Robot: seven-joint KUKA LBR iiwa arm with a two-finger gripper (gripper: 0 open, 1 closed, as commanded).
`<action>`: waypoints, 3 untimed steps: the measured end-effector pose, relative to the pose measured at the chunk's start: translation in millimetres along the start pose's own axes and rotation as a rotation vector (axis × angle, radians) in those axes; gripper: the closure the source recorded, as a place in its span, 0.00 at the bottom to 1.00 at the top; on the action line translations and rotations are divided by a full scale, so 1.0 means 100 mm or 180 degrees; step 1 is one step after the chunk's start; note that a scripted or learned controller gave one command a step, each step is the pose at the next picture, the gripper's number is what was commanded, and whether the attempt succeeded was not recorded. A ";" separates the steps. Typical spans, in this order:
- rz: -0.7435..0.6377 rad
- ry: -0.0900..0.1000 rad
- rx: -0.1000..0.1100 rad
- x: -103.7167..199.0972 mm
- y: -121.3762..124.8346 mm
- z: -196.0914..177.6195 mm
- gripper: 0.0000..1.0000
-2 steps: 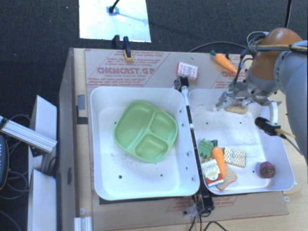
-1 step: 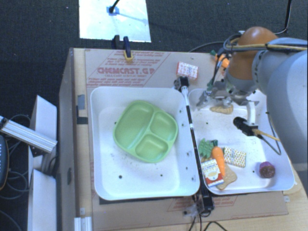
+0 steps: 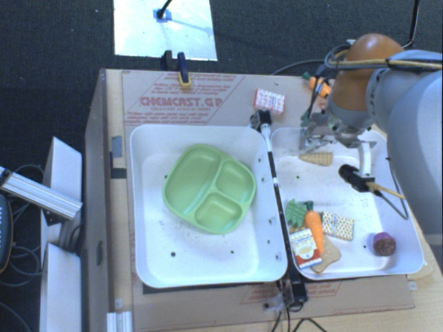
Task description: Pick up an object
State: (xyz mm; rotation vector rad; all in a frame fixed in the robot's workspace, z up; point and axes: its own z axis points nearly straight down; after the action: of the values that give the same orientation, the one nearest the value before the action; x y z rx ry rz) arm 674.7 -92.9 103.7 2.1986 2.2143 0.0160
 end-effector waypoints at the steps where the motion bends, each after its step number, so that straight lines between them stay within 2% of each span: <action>1: 0.0000 0.0001 0.0001 0.00 0.00 0.00 0.00; 2: 0.0018 0.0024 0.0068 0.05 -0.52 0.18 0.00; 3: 0.0020 0.0025 0.0069 0.11 -1.33 0.17 0.00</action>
State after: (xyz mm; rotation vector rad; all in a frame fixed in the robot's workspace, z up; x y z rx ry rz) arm 542.4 -82.9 84.0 2.2201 2.2223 0.0006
